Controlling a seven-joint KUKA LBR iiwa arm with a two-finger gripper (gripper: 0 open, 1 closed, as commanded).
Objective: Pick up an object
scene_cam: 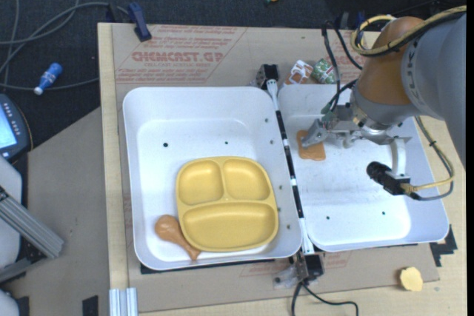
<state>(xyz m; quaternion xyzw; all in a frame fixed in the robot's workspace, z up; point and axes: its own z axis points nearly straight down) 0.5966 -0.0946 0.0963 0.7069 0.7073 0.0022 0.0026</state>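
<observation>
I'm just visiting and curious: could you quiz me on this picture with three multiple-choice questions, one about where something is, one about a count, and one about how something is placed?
1. Where does the yellow divided tray lie?
A. In the left bin
B. In the right bin
C. On the dark floor

2. How many compartments does that tray have?
A. Two
B. Three
C. Five

3. How does the small orange piece in the right bin sit relative to the arm's gripper?
A. Far from it, in the opposite corner of the bin
B. Right at its tip, near the bin's left wall
C. Outside the bin, on the cardboard

Answers:
1. A, since the tray rests on the floor of the left bin.
2. B, with two small sections above one wide section.
3. B, as the piece lies on the bin floor directly at the gripper's end.
</observation>
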